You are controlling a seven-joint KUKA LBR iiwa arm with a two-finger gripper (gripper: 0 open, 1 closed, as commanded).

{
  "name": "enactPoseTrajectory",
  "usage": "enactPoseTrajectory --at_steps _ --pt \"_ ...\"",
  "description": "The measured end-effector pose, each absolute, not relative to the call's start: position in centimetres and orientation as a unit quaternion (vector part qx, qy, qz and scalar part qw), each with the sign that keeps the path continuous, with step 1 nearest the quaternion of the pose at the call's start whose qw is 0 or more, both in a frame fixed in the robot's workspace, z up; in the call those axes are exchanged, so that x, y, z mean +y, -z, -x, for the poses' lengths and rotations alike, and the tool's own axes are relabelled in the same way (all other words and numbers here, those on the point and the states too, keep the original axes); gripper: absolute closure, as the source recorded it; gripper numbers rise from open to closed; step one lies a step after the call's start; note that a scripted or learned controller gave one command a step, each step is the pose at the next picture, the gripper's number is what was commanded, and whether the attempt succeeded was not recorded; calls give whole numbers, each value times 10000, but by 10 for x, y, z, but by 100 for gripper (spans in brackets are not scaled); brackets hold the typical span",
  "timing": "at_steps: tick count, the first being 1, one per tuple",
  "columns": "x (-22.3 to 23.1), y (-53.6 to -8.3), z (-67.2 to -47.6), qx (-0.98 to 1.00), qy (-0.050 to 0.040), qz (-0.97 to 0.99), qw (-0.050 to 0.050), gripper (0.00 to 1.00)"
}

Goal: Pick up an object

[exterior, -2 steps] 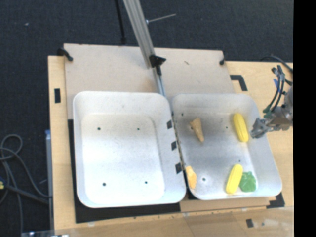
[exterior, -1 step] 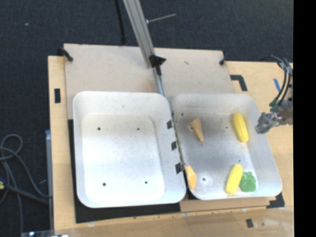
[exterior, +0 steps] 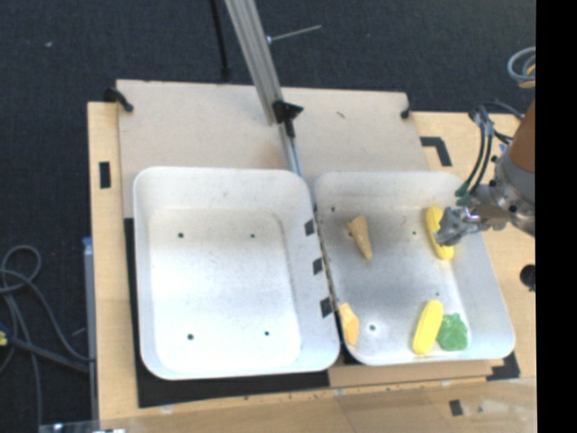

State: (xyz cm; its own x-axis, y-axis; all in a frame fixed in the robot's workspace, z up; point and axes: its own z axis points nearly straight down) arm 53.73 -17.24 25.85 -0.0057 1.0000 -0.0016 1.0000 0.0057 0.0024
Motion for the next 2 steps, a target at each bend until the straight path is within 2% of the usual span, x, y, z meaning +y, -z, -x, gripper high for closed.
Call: enactPoseTrajectory --at_steps 2 --pt "-60 -238 -535 7094 -5 -7048 2 100"
